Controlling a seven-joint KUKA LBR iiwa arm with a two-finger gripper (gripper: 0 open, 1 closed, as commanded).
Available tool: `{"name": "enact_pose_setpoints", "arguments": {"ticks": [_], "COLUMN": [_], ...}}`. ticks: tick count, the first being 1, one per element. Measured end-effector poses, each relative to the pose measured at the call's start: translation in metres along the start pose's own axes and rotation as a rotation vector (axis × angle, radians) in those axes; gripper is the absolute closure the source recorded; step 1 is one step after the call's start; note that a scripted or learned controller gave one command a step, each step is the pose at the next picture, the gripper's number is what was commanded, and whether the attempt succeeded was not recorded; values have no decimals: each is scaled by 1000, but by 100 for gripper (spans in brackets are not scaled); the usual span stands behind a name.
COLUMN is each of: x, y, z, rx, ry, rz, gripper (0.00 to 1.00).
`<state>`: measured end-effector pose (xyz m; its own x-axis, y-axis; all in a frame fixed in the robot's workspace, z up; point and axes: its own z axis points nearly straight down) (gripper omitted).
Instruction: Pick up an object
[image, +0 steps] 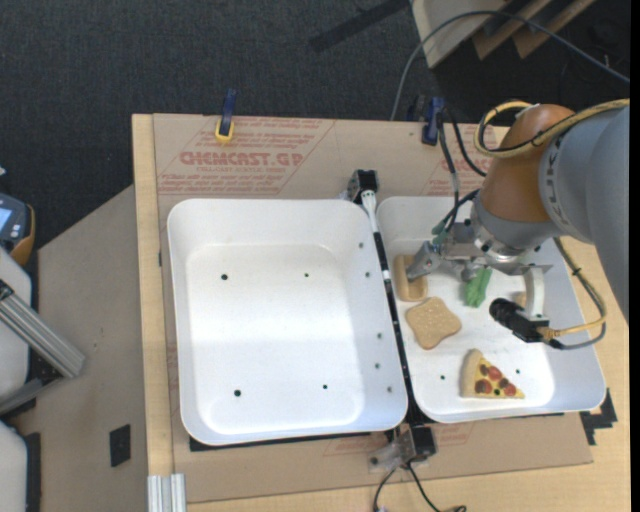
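Note:
My gripper (468, 266) hangs low over the back half of the right bin (575, 385), under the grey wrist with its orange band. A small green object (476, 288) pokes out just below it, touching or very close to it; whether it is held I cannot tell. A tan bread slice (432, 323) lies in front and to the left of the gripper. Another tan piece (408, 279) rests against the bin's left wall. A pizza slice (487, 377) with red toppings lies near the front.
The left bin (200, 240) is a wide white tray beside the right one, joined to it along a dark clamp strip (385, 290). Both stand on a cardboard sheet (150, 300). Cables (452, 160) run behind the right bin.

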<state>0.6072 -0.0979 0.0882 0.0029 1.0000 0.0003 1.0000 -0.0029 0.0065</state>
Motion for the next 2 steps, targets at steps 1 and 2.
{"name": "enact_pose_setpoints", "arguments": {"ticks": [1, 2], "x": [2, 92], "y": [4, 15], "z": [-14, -103], "rx": [-9, -3], "ry": [2, 2], "rz": [-2, -12], "gripper": [100, 100]}}
